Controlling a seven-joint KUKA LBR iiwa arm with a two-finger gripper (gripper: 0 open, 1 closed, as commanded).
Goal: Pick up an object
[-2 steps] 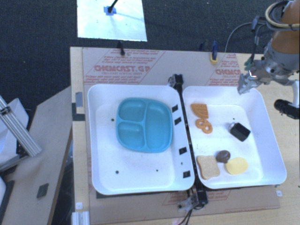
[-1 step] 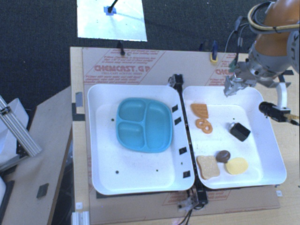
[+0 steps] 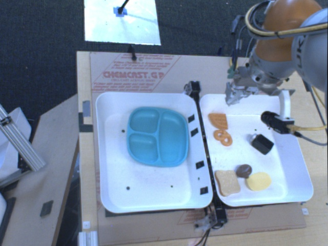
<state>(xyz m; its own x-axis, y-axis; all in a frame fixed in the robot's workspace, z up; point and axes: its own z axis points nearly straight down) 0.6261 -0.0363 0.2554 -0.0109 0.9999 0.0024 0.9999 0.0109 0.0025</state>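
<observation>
While hanging over the far rim of the right bin [image 3: 302, 181], gripper [image 3: 234, 95] hovered clear of everything; whether its claw stood apart or together could not be told. Nearest pick lay just toward the camera and a little left: orange wedge [image 3: 218, 120], with orange pretzel [image 3: 223, 137] just beyond. Black block [image 3: 262, 144], toast [image 3: 227, 182], brown disc [image 3: 243, 170] and yellow disc [image 3: 258, 181] sat farther off.

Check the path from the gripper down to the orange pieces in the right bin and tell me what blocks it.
Nothing visible blocks it. The gripper hangs over the right bin's far edge, and the orange pieces lie just below it in the view, with bare bin floor between.
</observation>
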